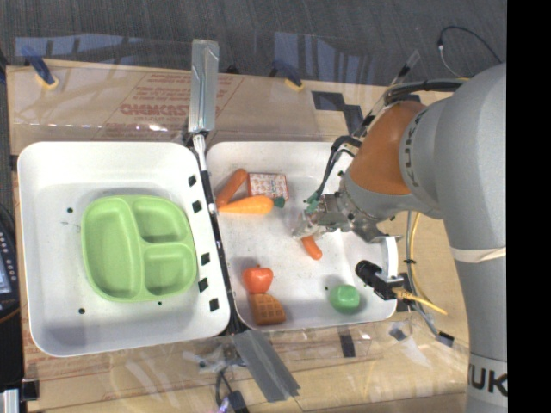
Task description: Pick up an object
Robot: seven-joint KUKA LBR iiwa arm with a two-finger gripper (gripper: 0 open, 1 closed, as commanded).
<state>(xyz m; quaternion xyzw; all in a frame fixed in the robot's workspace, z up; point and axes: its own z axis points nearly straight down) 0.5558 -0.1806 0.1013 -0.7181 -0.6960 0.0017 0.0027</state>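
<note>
Grey arm [469,231] w/ orange band is seen nearest the lens, entering from frame right. Its gripper [310,224] is lowered into the right bin [362,157], centre-right of frame, just above a small carrot piece [312,248]; claw state cannot be told, and nothing is seen pinched. A long carrot [246,206], another carrot [231,186] & a small box [267,184] lie upper left in that bin. Tomato [257,279], waffle [267,309] & green item [346,298] lie lower down. A green divided plate [138,248] is set in the left bin [52,317].
</note>
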